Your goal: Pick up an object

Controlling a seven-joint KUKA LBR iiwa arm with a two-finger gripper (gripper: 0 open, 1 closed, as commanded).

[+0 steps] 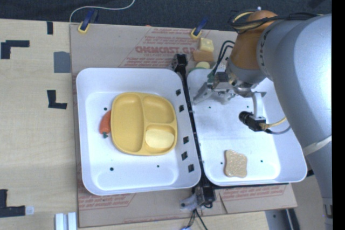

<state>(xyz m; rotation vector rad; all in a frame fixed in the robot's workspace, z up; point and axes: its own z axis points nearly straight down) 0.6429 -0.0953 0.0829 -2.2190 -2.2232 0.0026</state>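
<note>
We saw the arm (294,62) reaching in from the right, its gripper (215,89) low over the far left corner of the right bin (269,153). From above we could not tell how it was set or whether it held anything. A slice of toy bread (235,163) lay flat near the front edge of that bin, well apart from the gripper. In the left bin (91,116) a yellow divided plate (143,123) sat with a pale yellow piece (160,138) in its front right compartment, and an orange object (104,122) peeked out at its left rim. Small blocks (204,49) rested on the counter (32,132) behind the bins.
</note>
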